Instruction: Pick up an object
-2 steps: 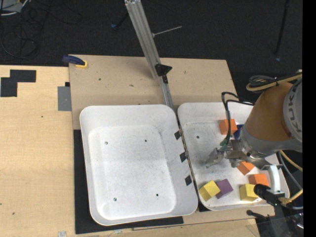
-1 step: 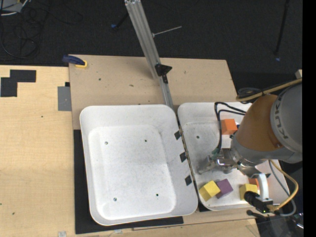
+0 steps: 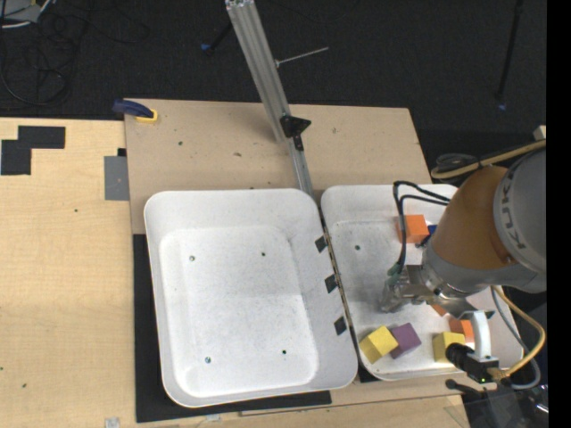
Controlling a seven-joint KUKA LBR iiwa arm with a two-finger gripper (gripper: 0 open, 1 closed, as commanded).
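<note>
My gripper (image 3: 391, 295) hangs low over the middle of the right bin (image 3: 357, 217), below the grey arm with its orange band (image 3: 468, 226). An orange block (image 3: 415, 228) lies behind it, close to the arm, with a small blue piece (image 3: 432, 230) beside it. In front of the gripper, near the bin's front edge, a yellow block (image 3: 378, 343) and a purple block (image 3: 406, 336) touch each other. Further right sit another yellow block (image 3: 445, 344) and an orange piece (image 3: 459, 328), partly hidden by the arm. Nothing is seen held.
The left bin (image 3: 169, 217) sits beside the right one, with black clips (image 3: 330, 283) along their shared wall. A metal rail (image 3: 263, 65) slants up behind the bins. Cables run by the arm at right.
</note>
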